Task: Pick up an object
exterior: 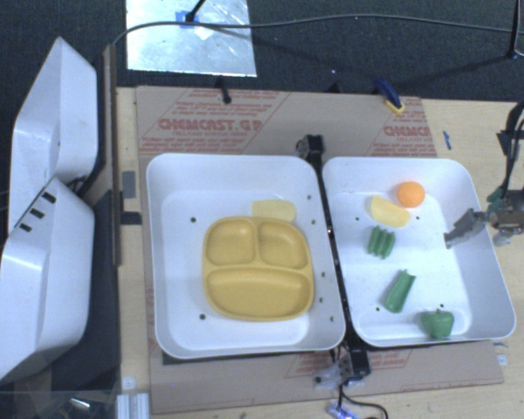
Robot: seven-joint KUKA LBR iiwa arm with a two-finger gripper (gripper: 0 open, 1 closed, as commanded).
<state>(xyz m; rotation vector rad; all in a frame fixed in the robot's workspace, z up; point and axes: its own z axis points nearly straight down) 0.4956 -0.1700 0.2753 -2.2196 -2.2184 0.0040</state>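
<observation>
From the overhead camera view, the gripper [461, 230] sits at the right rim of the right bin [489, 312], reaching in from the side with nothing between its fingers; how wide it stands I cannot tell, since it reads as one grey wedge at this angle. The candidates to pick up all lie in that bin: an orange ball [410, 194] touching a pale yellow piece [389, 211], a ridged green piece [381, 242] just below them, a longer green piece [399, 291] lower down, and a green pepper [437, 323] near the bottom rim. The left bin [170, 321] holds a yellow divided tray [258, 267] and a small pale block [273, 209] above it.

A clean grasp, in my judgement, favours a piece standing apart from the others, such as the longer green piece, approached across its narrow side, straight down.

The arm is cut off at the right edge, so the wrist's tilt is unclear. The small items' exact shapes are blurred. The worktop [244, 120] under the bins is brown board.
</observation>
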